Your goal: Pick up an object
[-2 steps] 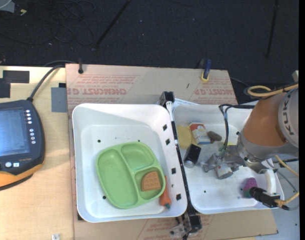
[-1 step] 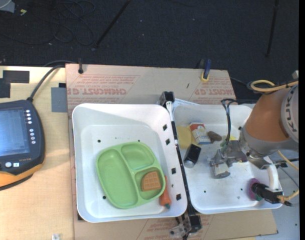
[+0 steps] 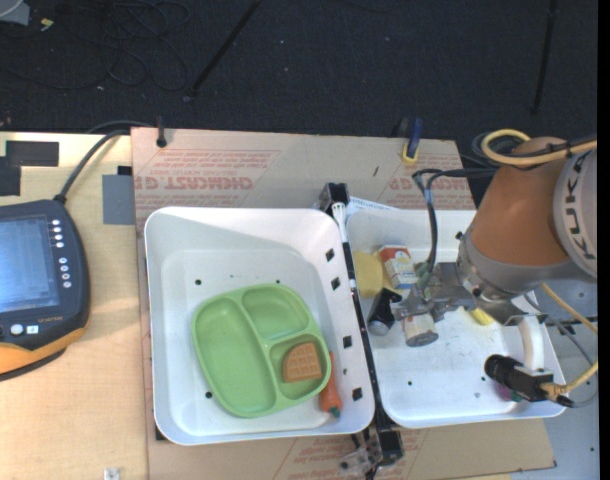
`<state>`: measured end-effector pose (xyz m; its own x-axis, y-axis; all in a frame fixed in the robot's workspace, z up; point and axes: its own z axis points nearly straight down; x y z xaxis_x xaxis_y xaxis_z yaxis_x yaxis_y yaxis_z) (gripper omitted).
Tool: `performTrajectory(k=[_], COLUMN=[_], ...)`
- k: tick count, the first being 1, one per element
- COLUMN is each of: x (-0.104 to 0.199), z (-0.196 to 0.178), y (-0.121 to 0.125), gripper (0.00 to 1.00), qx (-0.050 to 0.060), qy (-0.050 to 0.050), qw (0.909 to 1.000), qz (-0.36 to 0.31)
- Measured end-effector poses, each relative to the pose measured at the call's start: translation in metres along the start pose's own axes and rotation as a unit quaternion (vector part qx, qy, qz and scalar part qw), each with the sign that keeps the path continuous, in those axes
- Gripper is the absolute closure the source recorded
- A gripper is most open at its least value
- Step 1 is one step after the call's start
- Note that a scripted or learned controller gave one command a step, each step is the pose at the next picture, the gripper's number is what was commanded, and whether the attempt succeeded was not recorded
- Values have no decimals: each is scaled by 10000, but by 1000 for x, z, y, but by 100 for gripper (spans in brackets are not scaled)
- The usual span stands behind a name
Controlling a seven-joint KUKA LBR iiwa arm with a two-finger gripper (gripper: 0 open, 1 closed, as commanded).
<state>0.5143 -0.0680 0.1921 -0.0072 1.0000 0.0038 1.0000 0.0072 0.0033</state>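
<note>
My gripper [image 3: 419,326] hangs low over the middle of the right bin [image 3: 455,398], below the grey and orange arm that comes in from the right. Just left of it lies a small black object [image 3: 380,314], close to the gripper but apart from it. A yellow flat piece [image 3: 366,271] and a red and white can [image 3: 395,261] sit at the bin's far left. A small yellow item [image 3: 482,316] peeks out under the arm. What lies directly under the gripper is hidden.
The left bin [image 3: 185,258] holds a green divided plate [image 3: 235,353] with a brown cracker [image 3: 303,362] in its small compartment. An orange piece [image 3: 330,400] lies by the plate's near right corner. A tablet [image 3: 25,268] sits left of the bins.
</note>
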Motion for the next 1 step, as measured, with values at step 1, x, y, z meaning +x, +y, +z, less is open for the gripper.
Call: performTrajectory(k=[1], x=[53], z=[-25], y=[26], gripper=[100], qx=[16], qy=[-9], qw=[10000], qz=[7])
